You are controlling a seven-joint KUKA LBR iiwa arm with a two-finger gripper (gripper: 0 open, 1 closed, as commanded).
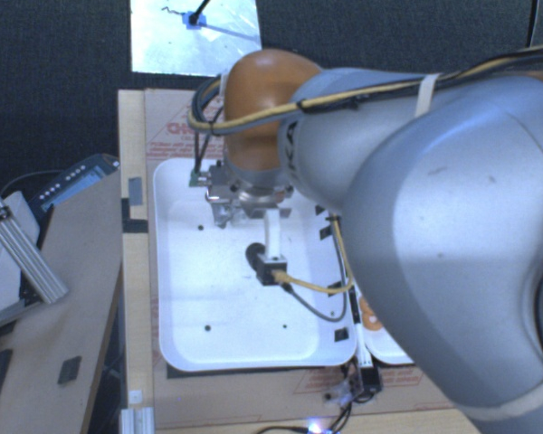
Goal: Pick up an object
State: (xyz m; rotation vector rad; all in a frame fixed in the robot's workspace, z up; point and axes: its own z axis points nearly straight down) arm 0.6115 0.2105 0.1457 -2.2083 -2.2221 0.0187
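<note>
My gripper [228, 213] hangs over the back part of the left white bin [176, 333], under the orange wrist band. Its tips point down toward the bin floor, and I see no object between or beneath them. The bare floor of this bin shows just a few small dark specks [207, 328]. A sliver of the right bin [386, 355] peeks out under the arm, with a small orange-printed thing [369, 316] in it; the arm hides the rest of that bin.
The big grey arm covers the right half of the view. Left of the bins lies a wooden bench top [72, 269] with a metal rail [23, 251] and a small dark device [72, 181]. A shiny sheet [195, 25] lies behind the bins.
</note>
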